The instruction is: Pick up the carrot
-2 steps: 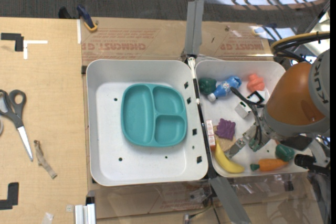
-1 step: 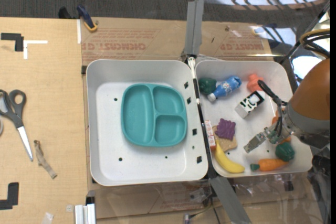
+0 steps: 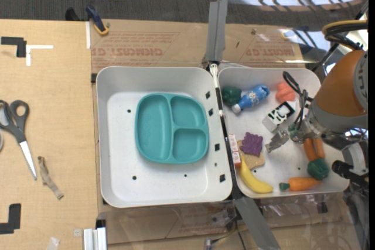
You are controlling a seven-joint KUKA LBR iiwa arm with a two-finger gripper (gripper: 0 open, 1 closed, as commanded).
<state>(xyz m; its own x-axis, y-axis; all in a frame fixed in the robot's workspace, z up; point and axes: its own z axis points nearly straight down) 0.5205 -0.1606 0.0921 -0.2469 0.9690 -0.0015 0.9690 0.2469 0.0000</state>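
A carrot (image 3: pixel 303 184), orange with a green tip, lies along the front wall of the right bin (image 3: pixel 266 70). A second orange carrot-like piece (image 3: pixel 314 149) lies just behind it, next to a dark green toy (image 3: pixel 319 168). My gripper (image 3: pixel 280 140) hangs over the middle of the right bin, left of that second piece and right of the purple grapes (image 3: pixel 253 143). It looks open, and I see nothing between its fingers. The arm's orange band (image 3: pixel 345 91) covers part of the bin's right side.
The right bin also holds a banana (image 3: pixel 254 180), a cracker (image 3: pixel 252 161), a blue bottle (image 3: pixel 252 95), a green toy (image 3: pixel 230 94), an orange toy (image 3: pixel 286 91) and a white card (image 3: pixel 278 114). A teal divided plate (image 3: pixel 172 127) sits in the left bin (image 3: pixel 111 143). Scissors (image 3: pixel 20 134) lie on the bench.
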